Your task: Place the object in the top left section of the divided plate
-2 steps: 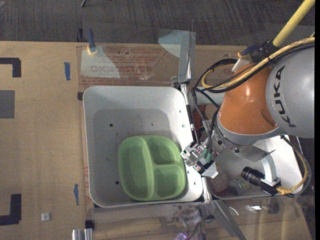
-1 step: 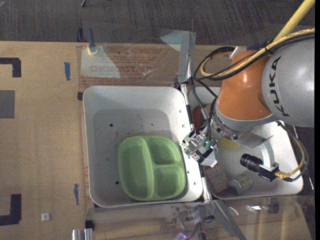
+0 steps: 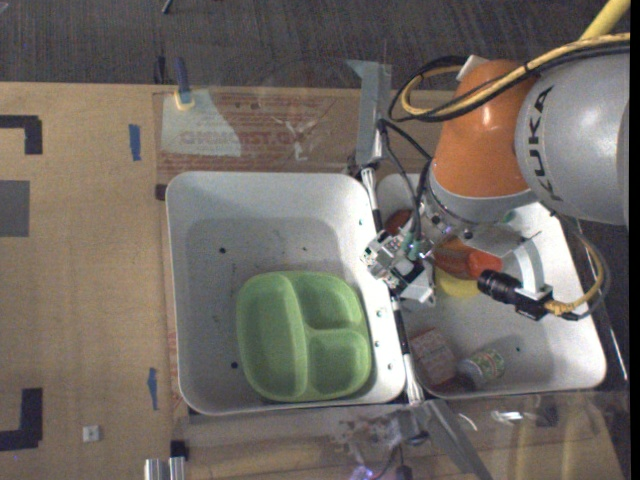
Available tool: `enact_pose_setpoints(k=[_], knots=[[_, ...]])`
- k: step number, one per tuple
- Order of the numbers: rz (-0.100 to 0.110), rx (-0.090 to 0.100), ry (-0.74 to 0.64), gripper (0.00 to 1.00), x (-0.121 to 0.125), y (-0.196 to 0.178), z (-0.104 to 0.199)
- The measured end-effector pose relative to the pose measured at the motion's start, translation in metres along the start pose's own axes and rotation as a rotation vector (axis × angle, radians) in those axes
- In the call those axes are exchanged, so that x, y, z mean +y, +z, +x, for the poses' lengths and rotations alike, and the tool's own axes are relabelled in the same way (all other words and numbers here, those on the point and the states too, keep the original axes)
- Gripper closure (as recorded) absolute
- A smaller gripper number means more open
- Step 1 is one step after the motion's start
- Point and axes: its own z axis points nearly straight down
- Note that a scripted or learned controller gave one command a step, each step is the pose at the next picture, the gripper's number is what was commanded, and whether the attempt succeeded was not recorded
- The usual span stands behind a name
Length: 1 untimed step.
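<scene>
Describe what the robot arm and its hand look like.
The arm is rounded grey metal with black KUKA lettering and an orange band above the wrist. Black and yellow cables loop around it. The hand is a small cluster of metal and wiring.

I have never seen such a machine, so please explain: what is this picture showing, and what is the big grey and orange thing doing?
This is one picture, taken from a camera fixed above a bench and looking down at a slant. The big grey and orange thing is a robot arm reaching in from the right. Its gripper is low, at the wall between two white bins. The left bin holds a green divided plate. The right bin holds small objects, among them a can, a packet and something orange and yellow. I cannot tell whether the gripper holds anything.
</scene>
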Motion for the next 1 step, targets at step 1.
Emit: enact_pose_setpoints(k=[1], knots=[[0.001, 0.000, -0.254, 1.00, -0.0501, 0.0006, -0.0318]])
